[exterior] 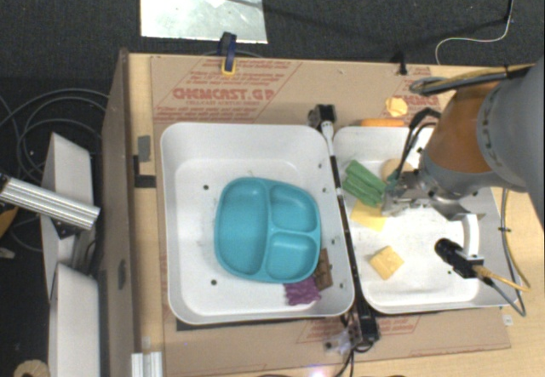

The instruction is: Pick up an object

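Pincer (393, 201) sits low in right bin (426, 299) btwn green block (364, 182) & yellow slab (368, 215), can't tell if open/closed; prob. risk: it nudges both, grabs neither.

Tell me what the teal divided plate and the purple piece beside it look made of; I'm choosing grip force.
The teal divided plate looks like molded plastic: one even color, a soft sheen, rounded compartment ridges. The purple piece looks matte and crinkled, possibly soft rubber or plastic play food; it is too small to be sure.
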Available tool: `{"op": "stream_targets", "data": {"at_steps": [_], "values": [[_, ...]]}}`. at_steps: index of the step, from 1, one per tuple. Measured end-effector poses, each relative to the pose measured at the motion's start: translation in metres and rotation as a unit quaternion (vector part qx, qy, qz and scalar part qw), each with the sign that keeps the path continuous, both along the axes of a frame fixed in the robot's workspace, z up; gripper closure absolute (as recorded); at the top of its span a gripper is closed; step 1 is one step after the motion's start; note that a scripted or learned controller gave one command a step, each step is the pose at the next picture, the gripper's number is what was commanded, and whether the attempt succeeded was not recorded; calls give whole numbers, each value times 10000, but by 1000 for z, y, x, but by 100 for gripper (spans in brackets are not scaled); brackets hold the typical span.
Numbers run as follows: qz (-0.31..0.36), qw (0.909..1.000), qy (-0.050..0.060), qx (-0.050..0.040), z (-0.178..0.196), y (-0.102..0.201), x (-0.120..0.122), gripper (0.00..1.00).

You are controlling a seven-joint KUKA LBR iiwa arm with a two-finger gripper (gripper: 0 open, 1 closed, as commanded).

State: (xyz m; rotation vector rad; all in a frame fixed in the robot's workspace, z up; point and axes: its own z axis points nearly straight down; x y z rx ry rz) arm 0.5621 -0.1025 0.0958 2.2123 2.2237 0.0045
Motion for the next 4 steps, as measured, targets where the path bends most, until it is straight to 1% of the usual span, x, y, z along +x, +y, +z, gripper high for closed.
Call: {"op": "stream_targets", "data": {"at_steps": [1, 2, 3, 4], "values": [[0, 10000, 4, 1, 0, 0, 0, 0], [36, 9998, 210, 44, -12, -34, 82, 0], [-14, 10000, 49, 21, -12, 8, 27, 0], [-26, 10000, 38, 6, -12, -2, -1, 0]]}}
